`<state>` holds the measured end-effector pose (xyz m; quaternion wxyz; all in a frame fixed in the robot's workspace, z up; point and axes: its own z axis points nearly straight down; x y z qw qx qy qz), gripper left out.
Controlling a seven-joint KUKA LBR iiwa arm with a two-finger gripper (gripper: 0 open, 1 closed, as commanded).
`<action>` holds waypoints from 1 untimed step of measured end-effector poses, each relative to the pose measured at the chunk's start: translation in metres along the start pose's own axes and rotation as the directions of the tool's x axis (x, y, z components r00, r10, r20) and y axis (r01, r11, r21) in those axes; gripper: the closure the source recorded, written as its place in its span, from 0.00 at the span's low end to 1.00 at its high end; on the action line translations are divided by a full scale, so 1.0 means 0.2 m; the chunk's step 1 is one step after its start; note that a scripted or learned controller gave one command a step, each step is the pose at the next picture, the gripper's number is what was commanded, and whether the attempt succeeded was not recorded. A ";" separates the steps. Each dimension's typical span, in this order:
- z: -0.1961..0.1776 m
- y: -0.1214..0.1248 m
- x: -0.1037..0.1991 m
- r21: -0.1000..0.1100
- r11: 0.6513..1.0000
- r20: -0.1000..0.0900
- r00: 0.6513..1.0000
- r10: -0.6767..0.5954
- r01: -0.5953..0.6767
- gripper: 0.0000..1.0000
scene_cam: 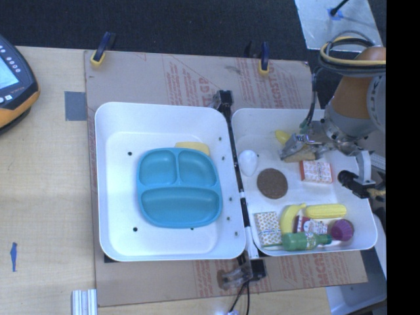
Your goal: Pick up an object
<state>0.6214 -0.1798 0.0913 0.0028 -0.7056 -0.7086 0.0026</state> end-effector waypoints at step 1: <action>-0.01 0.18 -0.04 -0.003 1.000 0.000 1.000 -0.004 0.004 0.00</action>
